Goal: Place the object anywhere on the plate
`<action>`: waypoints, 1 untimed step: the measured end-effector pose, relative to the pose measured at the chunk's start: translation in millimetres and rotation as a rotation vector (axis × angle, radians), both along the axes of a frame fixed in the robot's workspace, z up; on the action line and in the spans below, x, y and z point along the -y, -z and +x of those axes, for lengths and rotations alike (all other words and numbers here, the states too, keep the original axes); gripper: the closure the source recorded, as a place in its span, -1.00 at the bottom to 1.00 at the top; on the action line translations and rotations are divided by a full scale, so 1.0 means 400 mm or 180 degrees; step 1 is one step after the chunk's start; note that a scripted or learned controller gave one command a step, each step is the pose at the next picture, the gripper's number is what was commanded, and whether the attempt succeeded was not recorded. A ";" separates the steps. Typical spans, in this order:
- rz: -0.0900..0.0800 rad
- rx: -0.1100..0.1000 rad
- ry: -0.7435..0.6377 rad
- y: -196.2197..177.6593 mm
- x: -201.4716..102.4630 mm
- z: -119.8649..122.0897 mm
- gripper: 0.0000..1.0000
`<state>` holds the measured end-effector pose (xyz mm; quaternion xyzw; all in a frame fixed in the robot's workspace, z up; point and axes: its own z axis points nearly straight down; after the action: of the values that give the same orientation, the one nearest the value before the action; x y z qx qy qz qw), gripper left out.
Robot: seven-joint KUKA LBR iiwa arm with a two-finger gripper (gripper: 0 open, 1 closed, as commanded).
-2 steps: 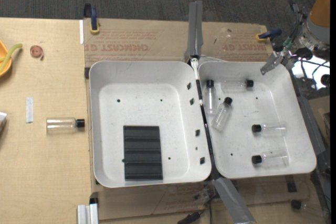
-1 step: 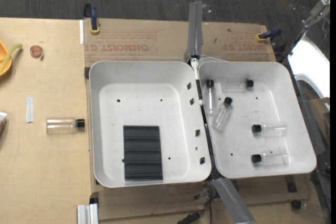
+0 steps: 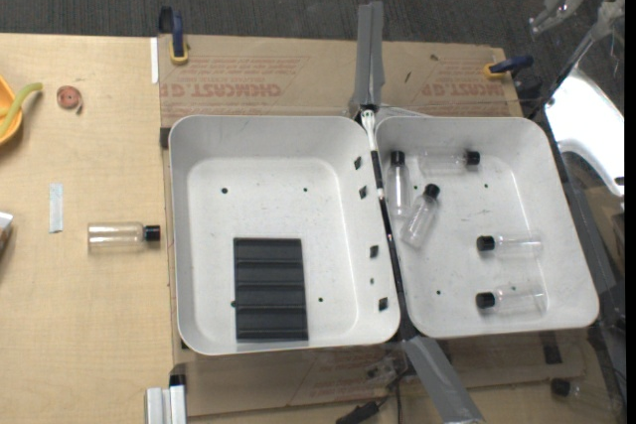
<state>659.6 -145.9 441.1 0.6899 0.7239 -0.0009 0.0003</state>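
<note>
Viewing clear bottles (image 3: 418, 213) in right bin (image 3: 542, 149), dark ribbed plate (image 3: 269, 289) in left bin (image 3: 199, 164); I read nearest bottle's long axis slanting up-right, plate lying left.

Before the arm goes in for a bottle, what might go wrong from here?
1. The clear bottles in the right bin are transparent on white, so detection may misjudge them.
2. Two bottles near the bin's left wall lie close together; a grasp may nudge both.
3. The dark ridged plate sits at the left bin's near edge; a round bottle could roll off.
</note>
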 end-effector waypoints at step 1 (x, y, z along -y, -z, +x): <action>-0.0002 -0.0004 0.0653 0.002 0.182 -0.001 -1.00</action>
<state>659.3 -218.8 440.1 0.7603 0.6495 -0.0015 0.0000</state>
